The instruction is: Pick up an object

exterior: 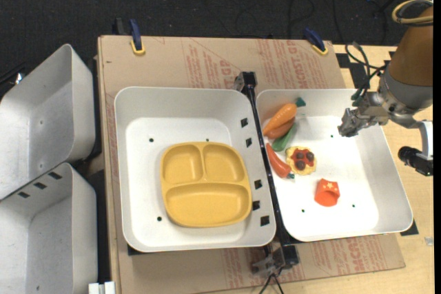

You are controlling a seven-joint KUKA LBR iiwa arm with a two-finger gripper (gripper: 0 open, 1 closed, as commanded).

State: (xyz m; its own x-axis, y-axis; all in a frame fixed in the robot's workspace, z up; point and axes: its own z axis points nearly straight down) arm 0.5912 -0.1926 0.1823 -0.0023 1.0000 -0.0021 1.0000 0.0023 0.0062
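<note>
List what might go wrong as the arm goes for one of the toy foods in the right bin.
1. The carrot, the red chili and the small pizza lie packed together near the bin's left wall, so a grasp there may catch two items or nudge one away.
2. The gripper sits near the right bin's upper right, apart from every item, so closing here would likely grab nothing.
3. The red pepper looks lumpy and may slip.

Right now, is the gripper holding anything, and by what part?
Nothing is held. The gripper hangs over the right bin near its upper right side, apart from the carrot, the pizza toy and the red piece.
</note>
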